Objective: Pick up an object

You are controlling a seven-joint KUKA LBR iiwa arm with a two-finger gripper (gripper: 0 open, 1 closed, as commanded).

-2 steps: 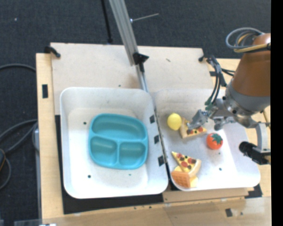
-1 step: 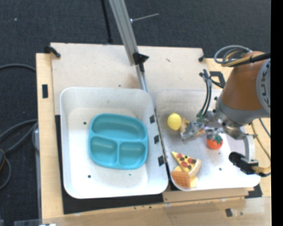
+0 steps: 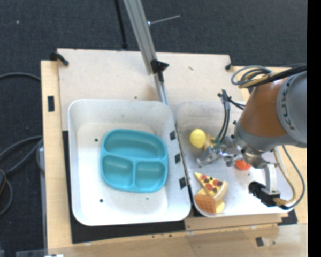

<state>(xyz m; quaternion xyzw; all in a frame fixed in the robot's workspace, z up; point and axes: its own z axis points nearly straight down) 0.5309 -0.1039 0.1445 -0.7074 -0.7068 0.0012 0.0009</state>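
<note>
Camera view: jaws [image 3: 209, 155], state indiscernible, hover beside the yellow ball [image 3: 198, 138] at right of centre; it could roll away if nudged.

Glossy plastic teal tray [image 3: 134, 160]
</note>
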